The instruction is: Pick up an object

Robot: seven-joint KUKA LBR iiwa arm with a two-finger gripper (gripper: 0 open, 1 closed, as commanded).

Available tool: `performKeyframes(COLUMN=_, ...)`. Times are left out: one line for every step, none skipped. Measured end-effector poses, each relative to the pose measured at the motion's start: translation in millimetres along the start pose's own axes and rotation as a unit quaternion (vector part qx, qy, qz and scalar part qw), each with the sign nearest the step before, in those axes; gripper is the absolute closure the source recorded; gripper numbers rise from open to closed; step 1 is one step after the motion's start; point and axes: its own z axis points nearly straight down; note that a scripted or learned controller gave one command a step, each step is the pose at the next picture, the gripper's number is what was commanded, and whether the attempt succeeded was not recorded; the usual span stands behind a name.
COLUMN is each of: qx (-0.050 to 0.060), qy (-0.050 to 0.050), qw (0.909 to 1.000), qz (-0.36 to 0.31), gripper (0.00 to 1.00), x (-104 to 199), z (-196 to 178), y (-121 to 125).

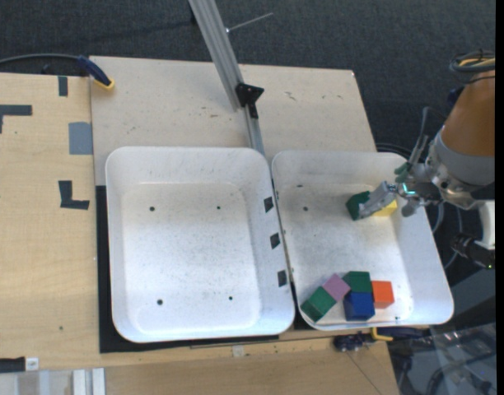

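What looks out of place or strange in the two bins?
Nothing is spilled or broken. The blocks all lie in the right bin: five bunched at its near edge, and a green block and yellow block beside the gripper.

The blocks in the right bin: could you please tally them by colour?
Green: 3
Pink: 1
Blue: 1
Orange: 1
Yellow: 1, partly hidden by the pincer
Total: 7
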Motion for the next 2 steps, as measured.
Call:
performKeyframes(qx=-0.003, qy=-0.001, qw=1.0, qz=-0.001, gripper=0.0, x=0.1, z=-2.8, y=1.1)
performKeyframes(qx=0.0, qy=0.0, qw=1.0, qz=0.0, gripper=0.0, x=6.1, z=47.3, y=-7.7)
